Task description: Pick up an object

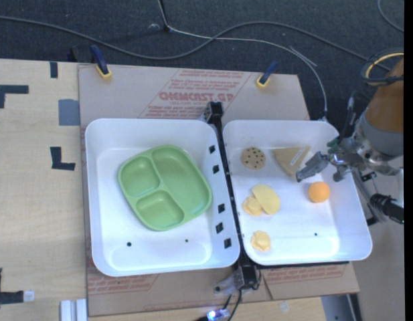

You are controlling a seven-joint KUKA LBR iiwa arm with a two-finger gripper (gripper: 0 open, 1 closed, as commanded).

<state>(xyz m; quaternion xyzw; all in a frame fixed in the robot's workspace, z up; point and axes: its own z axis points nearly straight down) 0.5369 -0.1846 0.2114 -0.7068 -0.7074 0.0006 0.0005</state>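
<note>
By rt bin's (340, 246) right wall, small round orange ball (318, 192), smooth.

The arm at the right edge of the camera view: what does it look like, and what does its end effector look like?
The arm is grey, rounded and thick, with an orange band above the wrist. A yellowish cable loops near its top. The end effector is a cluster of grey metal parts with dark pieces, and one dark grey finger points out over the right bin.
</note>
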